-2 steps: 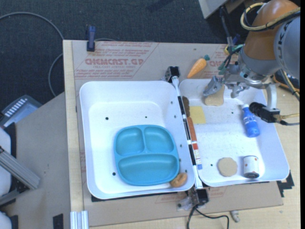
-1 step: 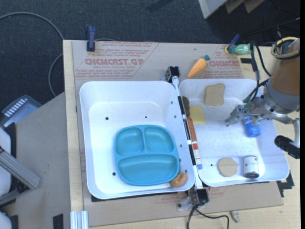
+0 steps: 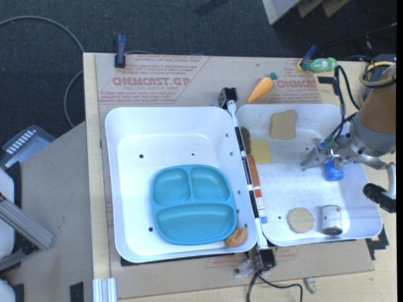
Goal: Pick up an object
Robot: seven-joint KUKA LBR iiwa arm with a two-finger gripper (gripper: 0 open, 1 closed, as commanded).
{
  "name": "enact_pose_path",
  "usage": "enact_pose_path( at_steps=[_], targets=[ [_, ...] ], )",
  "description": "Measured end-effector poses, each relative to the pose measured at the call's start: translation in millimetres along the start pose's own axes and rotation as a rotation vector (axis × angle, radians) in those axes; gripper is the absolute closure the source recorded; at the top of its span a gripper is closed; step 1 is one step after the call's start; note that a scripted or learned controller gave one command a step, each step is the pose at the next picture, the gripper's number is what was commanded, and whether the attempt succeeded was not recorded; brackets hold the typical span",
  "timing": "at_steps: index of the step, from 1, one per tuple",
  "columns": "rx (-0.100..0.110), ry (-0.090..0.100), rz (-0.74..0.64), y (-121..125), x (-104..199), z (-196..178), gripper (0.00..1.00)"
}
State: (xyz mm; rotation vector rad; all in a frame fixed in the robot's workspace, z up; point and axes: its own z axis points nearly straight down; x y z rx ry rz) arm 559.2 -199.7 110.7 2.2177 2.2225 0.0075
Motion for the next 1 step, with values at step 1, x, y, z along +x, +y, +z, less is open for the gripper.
enact_pose_path(
  at_steps=[1],
  targets=[
    [0.003,-0.003,0.002,34.5,-8.5,25.4,0.0]
  ],
)
